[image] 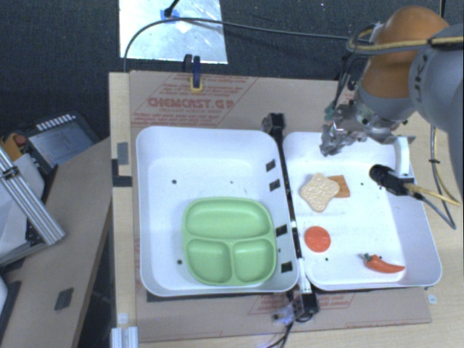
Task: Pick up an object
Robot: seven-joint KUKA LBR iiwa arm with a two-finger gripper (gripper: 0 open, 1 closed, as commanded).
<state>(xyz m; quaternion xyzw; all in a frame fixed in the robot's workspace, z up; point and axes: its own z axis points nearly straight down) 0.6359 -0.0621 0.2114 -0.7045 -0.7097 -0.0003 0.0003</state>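
The gripper (pixel 330 145) hangs over the far edge of the right bin (pixel 417 230), and I cannot tell how it is set. Near it lie a cracker (pixel 319 192) overlapping a brown square (pixel 339 186), a red disc (pixel 317 238) and a carrot (pixel 382 264); the left bin (pixel 156 165) holds a green divided plate (pixel 229 241).

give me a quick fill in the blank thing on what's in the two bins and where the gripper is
1. The green divided tray lies in the ____ bin.
2. The gripper is above the ____ bin's far edge.
3. The red-orange disc lies in the same bin as the ____-shaped toy.
4. The beige toast slice partly overlaps a flat ____ piece.

Missing words: left; right; carrot; orange
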